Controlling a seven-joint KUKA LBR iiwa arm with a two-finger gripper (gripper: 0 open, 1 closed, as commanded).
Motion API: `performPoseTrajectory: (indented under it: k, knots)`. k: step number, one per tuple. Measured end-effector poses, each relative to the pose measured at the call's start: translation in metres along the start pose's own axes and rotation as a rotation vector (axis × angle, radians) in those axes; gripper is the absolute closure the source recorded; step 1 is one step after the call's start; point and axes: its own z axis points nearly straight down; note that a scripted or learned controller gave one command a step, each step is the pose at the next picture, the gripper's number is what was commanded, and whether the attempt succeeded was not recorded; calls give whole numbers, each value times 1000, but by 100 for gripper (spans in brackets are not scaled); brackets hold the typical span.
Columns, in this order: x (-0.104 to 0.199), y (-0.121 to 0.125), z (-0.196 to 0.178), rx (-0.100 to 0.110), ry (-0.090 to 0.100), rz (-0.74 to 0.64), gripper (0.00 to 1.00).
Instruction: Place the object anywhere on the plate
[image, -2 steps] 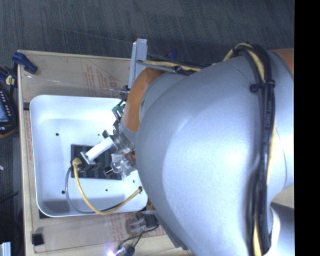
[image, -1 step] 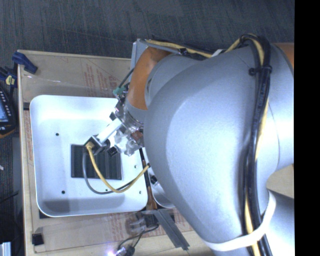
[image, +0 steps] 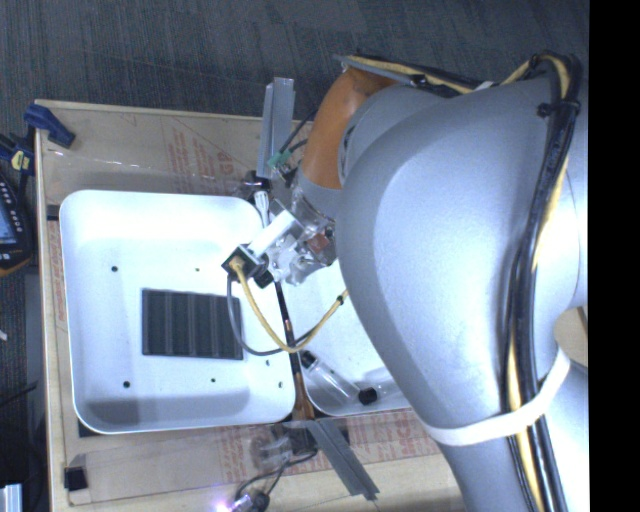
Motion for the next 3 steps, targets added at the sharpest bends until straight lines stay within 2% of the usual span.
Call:
performPoseTrajectory:
  k: [1,2,3]
  knots:
    - [-71,-63,1,1,-2,321,100]
    - [41,-147,33,-4,1,252,100]
    - [5,-103,-133,-2,3,5,100]
